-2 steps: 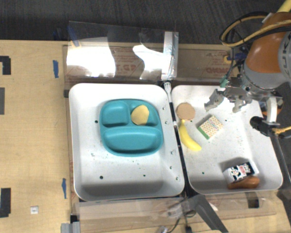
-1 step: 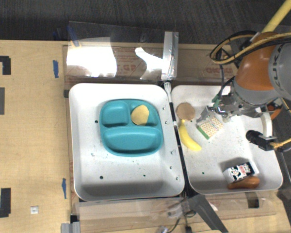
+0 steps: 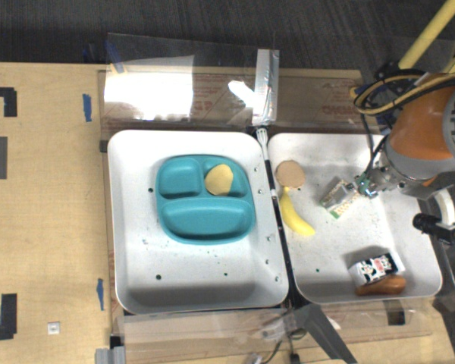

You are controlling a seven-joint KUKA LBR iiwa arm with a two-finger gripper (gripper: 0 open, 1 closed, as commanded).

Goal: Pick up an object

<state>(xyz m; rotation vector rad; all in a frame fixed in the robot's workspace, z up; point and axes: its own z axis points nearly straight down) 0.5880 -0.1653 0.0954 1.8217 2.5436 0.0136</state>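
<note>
Over R bin (image 3: 409, 154), gripper (image 3: 340, 198) hangs low w/ fingers apart, nothing held, near banana (image 3: 295, 214) & brown disc (image 3: 290, 174).

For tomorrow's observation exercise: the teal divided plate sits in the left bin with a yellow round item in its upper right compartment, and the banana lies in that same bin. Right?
One detail is wrong. The banana lies in the right bin, near its left wall, as the camera view shows. The teal divided plate does sit in the left bin, with the yellow round item in its upper right compartment.
</note>
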